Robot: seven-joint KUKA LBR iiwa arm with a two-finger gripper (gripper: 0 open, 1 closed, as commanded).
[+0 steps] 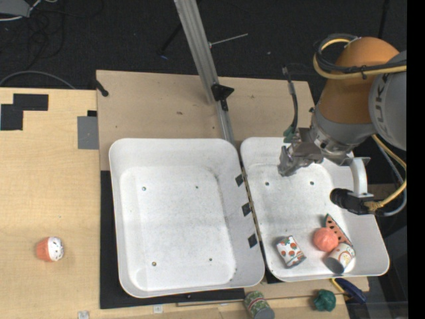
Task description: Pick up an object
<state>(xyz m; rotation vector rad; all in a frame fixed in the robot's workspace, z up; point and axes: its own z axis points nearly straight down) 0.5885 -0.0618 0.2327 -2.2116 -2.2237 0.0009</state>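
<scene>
A red ball (325, 238) is seen at five o'clock in the right bin (279, 198), beside a patterned can (289, 251). The gripper (290, 162) hangs at twelve o'clock, nothing held; finger state cannot be told. Approach is judged underway; descent over the ball is called for.

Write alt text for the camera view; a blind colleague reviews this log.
The grey arm's gripper hovers over the right white bin, away from the objects clustered in its near corner: a red-dotted white box, an orange-red ball and a small can. The left white bin sits beside it.
</scene>
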